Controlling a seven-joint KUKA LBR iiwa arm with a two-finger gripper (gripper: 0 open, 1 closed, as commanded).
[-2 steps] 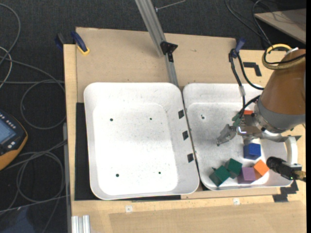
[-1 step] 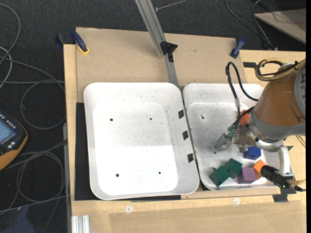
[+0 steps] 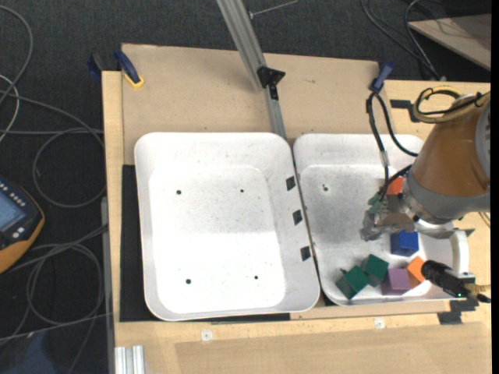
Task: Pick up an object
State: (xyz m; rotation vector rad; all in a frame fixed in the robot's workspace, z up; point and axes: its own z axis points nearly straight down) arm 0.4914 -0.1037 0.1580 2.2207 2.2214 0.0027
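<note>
Arm (image 3: 456,162) cut off at right edge, covering the right bin's (image 3: 335,209) far corner. Gripper (image 3: 380,223) blurred; finger state unreadable. Orange block (image 3: 415,269) half hidden behind black fitting (image 3: 441,276). Yellow device (image 3: 15,220) cropped at left.

The arm (image 3: 456,162) is a thick rounded column, its upper part a broad orange band and its lower part smooth grey. Below the grey sits a pale wrist ring. Black and yellow cables (image 3: 427,104) loop beside the orange band, toward the bench's far edge.
</note>
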